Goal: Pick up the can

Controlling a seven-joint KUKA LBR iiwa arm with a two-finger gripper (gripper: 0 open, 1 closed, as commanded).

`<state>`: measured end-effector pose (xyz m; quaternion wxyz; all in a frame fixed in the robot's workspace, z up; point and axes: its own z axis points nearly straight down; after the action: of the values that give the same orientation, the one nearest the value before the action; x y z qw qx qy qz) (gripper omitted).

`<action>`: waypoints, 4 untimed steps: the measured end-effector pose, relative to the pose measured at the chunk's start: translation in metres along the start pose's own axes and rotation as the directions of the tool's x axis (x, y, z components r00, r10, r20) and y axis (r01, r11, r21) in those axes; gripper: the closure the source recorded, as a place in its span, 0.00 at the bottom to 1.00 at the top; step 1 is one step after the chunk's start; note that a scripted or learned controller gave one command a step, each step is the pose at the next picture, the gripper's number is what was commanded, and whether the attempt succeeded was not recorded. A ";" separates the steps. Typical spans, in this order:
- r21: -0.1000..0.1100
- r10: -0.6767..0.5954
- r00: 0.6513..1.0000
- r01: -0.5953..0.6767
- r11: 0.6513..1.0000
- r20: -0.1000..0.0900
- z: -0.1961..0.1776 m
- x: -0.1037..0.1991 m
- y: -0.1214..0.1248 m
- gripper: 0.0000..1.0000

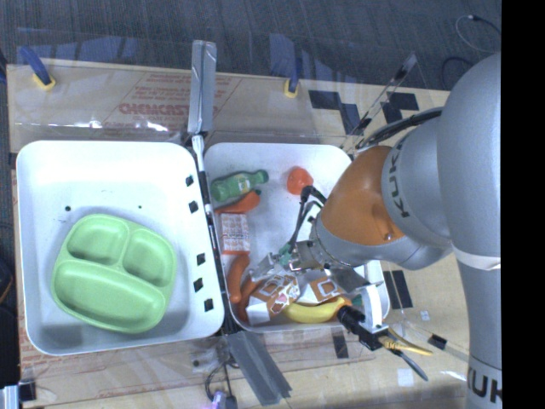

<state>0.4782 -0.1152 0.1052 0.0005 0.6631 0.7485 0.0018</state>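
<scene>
Right-hand white bin, can lying near gripper, toward the other bin

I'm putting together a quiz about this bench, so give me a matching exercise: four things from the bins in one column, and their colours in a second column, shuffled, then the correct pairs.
Things:
1. divided plate
2. bottle
3. banana
4. round fruit near the bin's far wall

Colours:
A. yellow
B. orange-red
C. pale green
D. dark green

Pairs: 1-C, 2-D, 3-A, 4-B
</scene>
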 end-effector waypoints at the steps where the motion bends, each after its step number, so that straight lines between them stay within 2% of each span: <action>1: 0.004 -0.117 0.993 0.117 0.993 0.001 -0.020 -0.092 0.031 0.00; 2: 0.004 -0.079 0.997 0.079 0.997 0.000 -0.077 -0.058 0.076 0.00; 3: 0.007 -0.260 0.966 0.260 0.965 -0.002 -0.058 -0.039 0.028 0.00; 4: 0.005 -0.334 0.943 0.334 0.943 -0.001 0.014 -0.016 -0.002 0.00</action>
<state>0.4784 -0.1310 0.0908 -0.0013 0.5268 0.8500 -0.0002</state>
